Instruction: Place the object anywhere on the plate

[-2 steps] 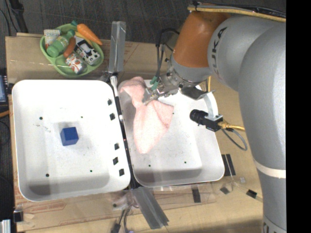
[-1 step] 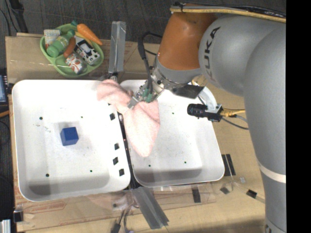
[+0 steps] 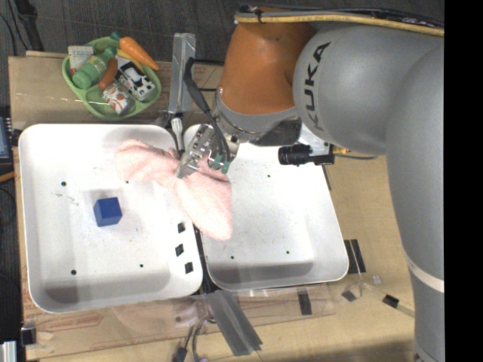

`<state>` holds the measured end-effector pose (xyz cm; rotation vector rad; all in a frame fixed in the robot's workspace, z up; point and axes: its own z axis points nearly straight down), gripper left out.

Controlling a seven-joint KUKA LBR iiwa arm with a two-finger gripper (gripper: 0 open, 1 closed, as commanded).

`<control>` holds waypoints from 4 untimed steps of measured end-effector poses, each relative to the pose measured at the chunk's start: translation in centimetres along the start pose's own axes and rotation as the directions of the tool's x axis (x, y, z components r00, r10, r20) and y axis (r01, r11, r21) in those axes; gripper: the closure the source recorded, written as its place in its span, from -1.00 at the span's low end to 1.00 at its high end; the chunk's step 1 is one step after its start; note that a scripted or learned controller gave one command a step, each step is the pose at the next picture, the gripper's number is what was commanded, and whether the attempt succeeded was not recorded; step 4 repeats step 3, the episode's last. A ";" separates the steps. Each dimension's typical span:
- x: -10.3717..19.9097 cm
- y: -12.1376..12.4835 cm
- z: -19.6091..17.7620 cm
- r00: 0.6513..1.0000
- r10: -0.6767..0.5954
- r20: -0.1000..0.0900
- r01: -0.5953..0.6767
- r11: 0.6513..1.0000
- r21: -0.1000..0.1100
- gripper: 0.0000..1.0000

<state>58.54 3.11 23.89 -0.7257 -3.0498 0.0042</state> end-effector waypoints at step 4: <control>6.3 9.2 0.8 0.890 -0.456 0.002 0.456 0.890 0.001 -1.00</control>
